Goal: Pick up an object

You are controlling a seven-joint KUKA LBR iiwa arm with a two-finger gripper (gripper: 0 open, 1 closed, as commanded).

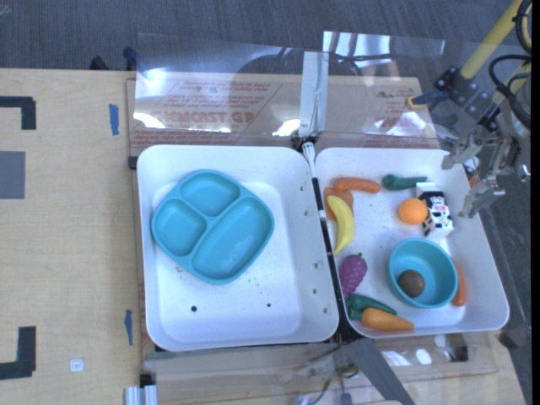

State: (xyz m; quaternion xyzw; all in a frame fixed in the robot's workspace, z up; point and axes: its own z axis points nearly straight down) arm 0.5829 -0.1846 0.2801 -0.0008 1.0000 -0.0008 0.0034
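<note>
The right bin [494, 306] holds several toy foods. An orange ball [413, 212] lies beside a small black-and-white cow figure [436, 213]. A yellow banana [341, 220], an orange sausage-like piece [356, 186] and a green piece [403, 181] lie toward the bin's back. Purple grapes [353, 272] and a carrot [384, 317] are at the front left. A blue bowl [423, 272] contains a brown item [412, 283]. My gripper [468, 180] hangs over the bin's right rim, just right of the cow figure, open with nothing between its fingers.
The left bin [169, 310] carries a blue divided plate [213, 224]. A metal divider [314, 99] and clear plastic sheets stand behind both bins. Another orange piece [460, 290] is wedged right of the bowl. Wooden bench [59, 243] extends left.
</note>
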